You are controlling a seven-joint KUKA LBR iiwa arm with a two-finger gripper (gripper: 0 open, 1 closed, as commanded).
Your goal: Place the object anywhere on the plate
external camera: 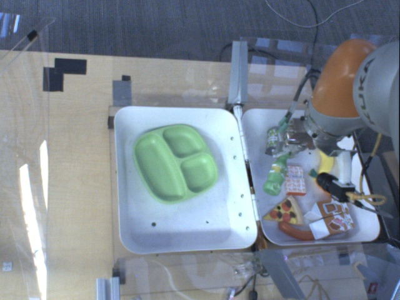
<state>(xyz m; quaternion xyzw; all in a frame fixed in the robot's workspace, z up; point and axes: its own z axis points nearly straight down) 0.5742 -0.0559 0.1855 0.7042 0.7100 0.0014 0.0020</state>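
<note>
**A:** Status?

**B:** Claw [289, 136] is low over the right bin [369, 230], near its far-left corner, just above the green bottle [275, 175]. Can't tell if the digits are spread or pressed together, wrist blocks it. Nothing visibly pinched, so I'm not calling a grasp.

**A:** Target?

**B:** Likely the bottle, my guess from where the claw sits. It lies along the bin's left wall. Pizza slice toy [284, 212] and sausage [297, 231] sit at the near edge, small cartons [331, 217] beside them.

**A:** Plate?

**B:** Green divided plate [176, 162], middle of the left bin [181, 236], nothing on it. Well apart from the claw, with the bin walls between.

**A:** How would you run it?

**B:** Straddle the bottle across its narrow width, stay off the wall, close fully, and lift straight. I'd confirm it's between the digits before traversing. Clear both rims, then release low over any compartment.
</note>
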